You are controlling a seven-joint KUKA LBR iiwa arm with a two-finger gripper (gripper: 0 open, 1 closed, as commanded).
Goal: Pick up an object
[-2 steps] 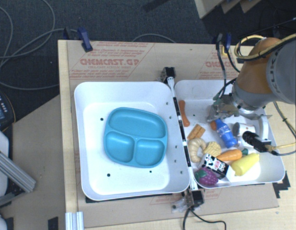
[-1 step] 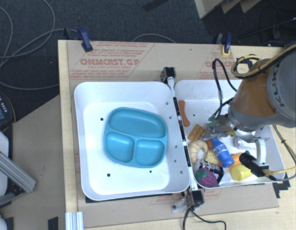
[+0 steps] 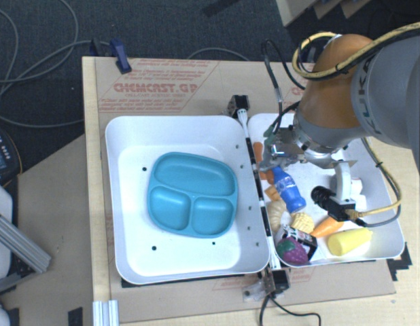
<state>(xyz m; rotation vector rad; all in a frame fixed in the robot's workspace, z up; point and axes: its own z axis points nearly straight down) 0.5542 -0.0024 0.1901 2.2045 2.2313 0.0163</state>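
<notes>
My gripper [image 3: 274,151] hangs over the far left part of the right bin [image 3: 390,246], under the grey wrist with its orange band. Just below it in the view lies a small blue bottle [image 3: 289,190], its cap end pointing toward the gripper; whether they touch cannot be made out. Beside the bottle sits a small orange piece [image 3: 266,176]. Nearer the front are a tan item [image 3: 274,213], a corn cob [image 3: 302,221], an orange carrot [image 3: 325,227], a yellow block [image 3: 347,241] and a purple item [image 3: 295,250].
The left bin [image 3: 125,155] holds a blue divided plate [image 3: 191,193]. Both bins rest on a brown board [image 3: 155,83]. A blue clip [image 3: 119,56] sits at the board's far left corner. Cables lie on the dark floor beyond.
</notes>
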